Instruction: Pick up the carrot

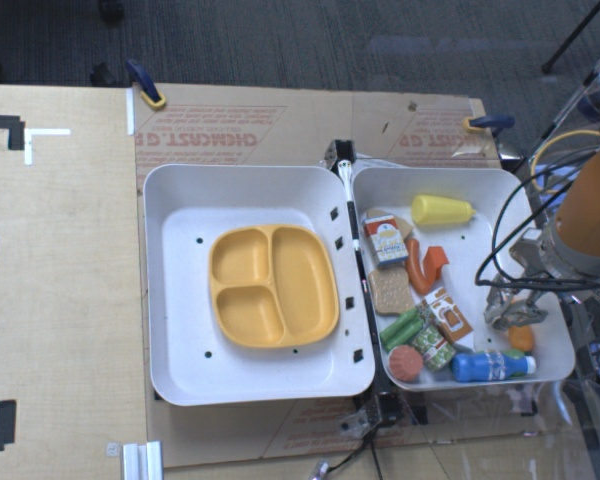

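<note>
The carrot [416,269] is an orange-red tapered piece lying in the middle of the right bin [500,196], beside a small orange piece [436,258]. My gripper [512,315] hangs low over that bin's right side, well to the right of the carrot and apart from it. Just below the gripper lies a small round orange thing [521,337]. Cables and the arm's orange band [586,213] stand above the gripper at the right edge.
Around the carrot lie a yellow lemon-like toy [442,209], a small carton [385,240], a cracker slice [390,290], green pods [402,326], a packet [447,315], a red round toy [406,363] and a blue bottle [492,367]. The left bin [170,298] holds a yellow divided plate [274,285].
</note>
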`<state>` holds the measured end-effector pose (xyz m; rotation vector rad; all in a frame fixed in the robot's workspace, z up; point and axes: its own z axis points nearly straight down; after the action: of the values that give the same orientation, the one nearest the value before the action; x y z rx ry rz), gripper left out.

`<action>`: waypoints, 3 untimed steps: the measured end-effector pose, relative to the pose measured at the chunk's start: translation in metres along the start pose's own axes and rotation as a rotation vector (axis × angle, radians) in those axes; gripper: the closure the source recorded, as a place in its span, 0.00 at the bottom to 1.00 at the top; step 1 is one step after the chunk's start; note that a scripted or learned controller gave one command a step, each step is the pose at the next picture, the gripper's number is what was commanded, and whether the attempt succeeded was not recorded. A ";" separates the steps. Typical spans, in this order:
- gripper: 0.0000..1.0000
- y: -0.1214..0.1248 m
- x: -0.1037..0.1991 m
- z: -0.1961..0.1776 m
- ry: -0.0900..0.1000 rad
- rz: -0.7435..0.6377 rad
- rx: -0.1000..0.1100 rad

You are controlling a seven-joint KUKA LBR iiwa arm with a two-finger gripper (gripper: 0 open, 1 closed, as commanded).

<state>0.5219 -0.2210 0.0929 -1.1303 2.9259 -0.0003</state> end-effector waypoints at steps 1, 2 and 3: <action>1.00 0.013 0.009 -0.002 -0.008 -0.331 0.005; 1.00 0.030 0.020 -0.002 -0.012 -0.637 0.004; 0.00 0.038 0.010 -0.002 -0.030 -0.649 -0.004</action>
<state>0.4892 -0.1994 0.0943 -1.9876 2.3928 0.0190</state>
